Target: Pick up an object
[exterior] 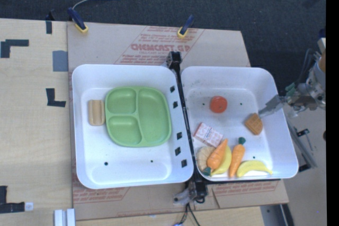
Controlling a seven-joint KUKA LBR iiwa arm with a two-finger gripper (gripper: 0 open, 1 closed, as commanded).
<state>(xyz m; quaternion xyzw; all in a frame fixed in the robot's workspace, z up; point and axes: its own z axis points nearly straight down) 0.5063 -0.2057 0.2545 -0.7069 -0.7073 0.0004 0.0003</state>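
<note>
Orange and toasted-looking, the waffle piece (253,124) lies near the right wall of the right bin (267,78). We see the gripper (271,105) just above it, but cannot tell its state. We should descend straight, avoiding the wall.

Beside the pale green divided plate (137,116) lies a tan bread slice (96,112); right of that plate, a red tomato (218,104), orange carrots (236,159), yellow banana (253,168)
</note>
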